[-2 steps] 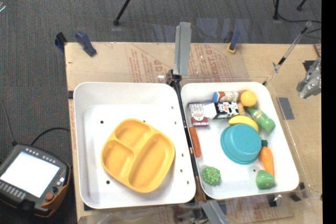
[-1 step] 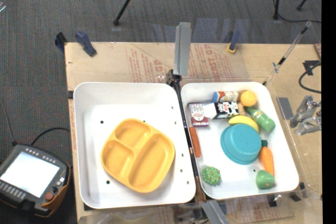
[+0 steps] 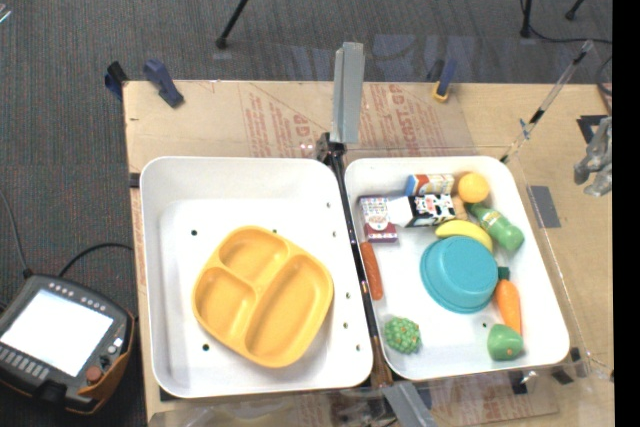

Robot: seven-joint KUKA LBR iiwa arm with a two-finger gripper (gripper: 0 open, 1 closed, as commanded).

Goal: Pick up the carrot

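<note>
The robot's gripper (image 3: 596, 163) hangs at the counter's far right edge, a small grey shape, with little of the arm visible.

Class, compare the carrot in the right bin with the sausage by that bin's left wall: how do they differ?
The carrot is bright orange and tapered with a green top; the sausage is reddish-brown and even in width. The carrot is thicker, the sausage slimmer. The carrot lies right of the teal bowl, the sausage left. Both lie lengthwise.
</note>
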